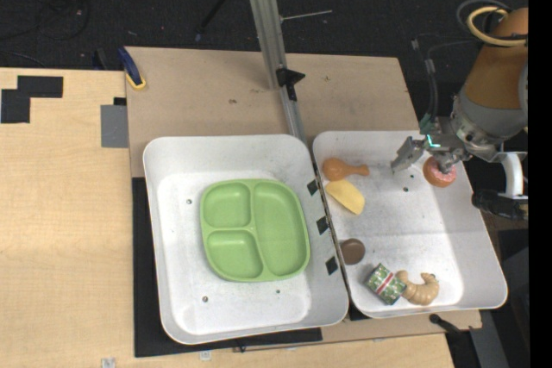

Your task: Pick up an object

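Two grey fingers (405, 155) of gripper (423, 159) spread open, gripping nothing, over right white bin (483, 271). Small round red-pink toy (441, 173) just beside them at bin's far right edge; no clear long axis. Yellow wedge (347, 196) lies well left.

The divided plate (255, 230) lay in the left bin (172, 177). In the right bin (474, 271), a drumstick (342, 169) lay just behind a wedge (346, 196); a disc (352, 251), a carton (383, 283) and a croissant (420, 289) lay nearer the front.
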{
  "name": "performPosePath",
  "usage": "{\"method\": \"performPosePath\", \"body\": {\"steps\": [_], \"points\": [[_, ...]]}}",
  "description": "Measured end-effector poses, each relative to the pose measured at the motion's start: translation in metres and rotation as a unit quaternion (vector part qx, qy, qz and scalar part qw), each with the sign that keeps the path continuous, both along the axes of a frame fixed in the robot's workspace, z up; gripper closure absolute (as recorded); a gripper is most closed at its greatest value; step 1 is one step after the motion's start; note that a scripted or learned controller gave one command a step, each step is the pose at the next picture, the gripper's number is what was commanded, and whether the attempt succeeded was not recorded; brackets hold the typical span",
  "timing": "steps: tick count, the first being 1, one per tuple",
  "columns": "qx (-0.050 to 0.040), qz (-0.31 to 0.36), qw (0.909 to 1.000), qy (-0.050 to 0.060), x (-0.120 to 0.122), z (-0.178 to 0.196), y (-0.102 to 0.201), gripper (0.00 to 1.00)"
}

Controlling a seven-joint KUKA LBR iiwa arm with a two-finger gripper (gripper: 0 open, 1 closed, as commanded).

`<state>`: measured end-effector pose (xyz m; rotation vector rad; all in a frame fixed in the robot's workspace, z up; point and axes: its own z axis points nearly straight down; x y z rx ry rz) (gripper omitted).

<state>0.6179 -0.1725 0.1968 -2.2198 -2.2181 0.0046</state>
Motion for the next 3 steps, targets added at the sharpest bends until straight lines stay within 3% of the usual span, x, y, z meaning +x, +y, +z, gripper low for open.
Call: {"method": "performPosePath", "body": {"steps": [1,2,3], "points": [[-0.0003,0.0,1.0,-0.002,0.001,0.002,0.0,0.0],[0.0008,0.001,1.0,0.002,0.0,-0.057,0.009,0.0],[-0.0005,0.001,1.0,-0.003,0.001,-0.094,0.009,0.0]]}}
